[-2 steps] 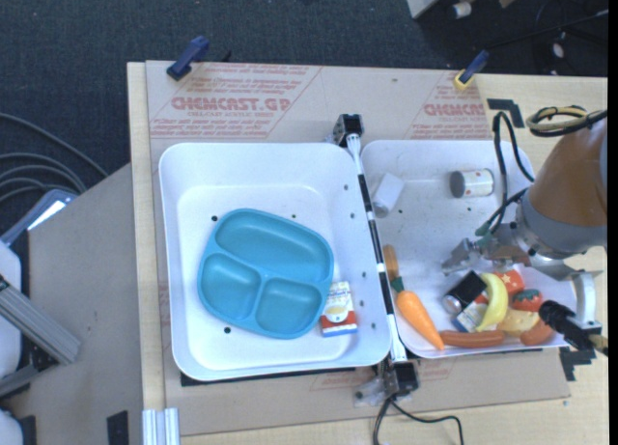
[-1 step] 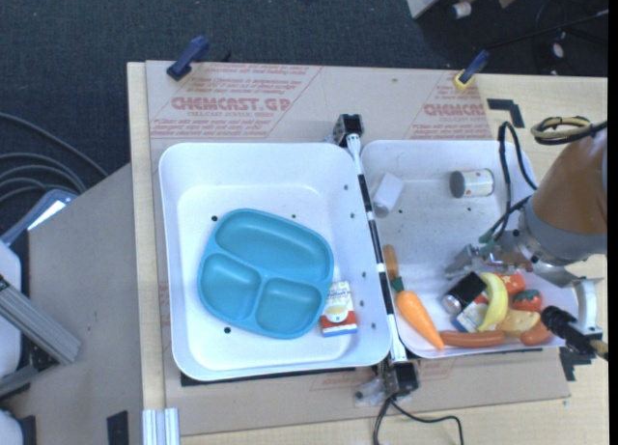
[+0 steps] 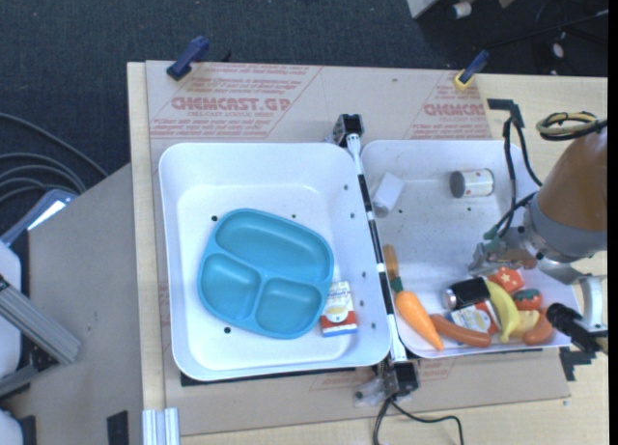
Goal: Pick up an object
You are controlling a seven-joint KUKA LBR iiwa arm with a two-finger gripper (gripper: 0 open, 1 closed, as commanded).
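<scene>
The cardboard sheet (image 3: 241, 96) under both bins carries the largest legible writing, red print reading roughly "CHEMCAST GP", once at upper centre and again, partly hidden, further right. In the left bin (image 3: 179, 240) lie a blue divided tray (image 3: 263, 271) and, touching its lower right corner, a small carton (image 3: 338, 310) whose label is too small to read. The arm (image 3: 577, 192) reaches in at the right edge, and its gripper (image 3: 502, 258) hangs over the right bin (image 3: 425, 231), just above the heap of toy food (image 3: 488, 313) in that bin's lower right corner. That heap lies immediately down-frame of it; the carrot (image 3: 417, 318) points its long axis diagonally, upper left to lower right. A metal can (image 3: 471, 182) lies apart, up-frame.
</scene>
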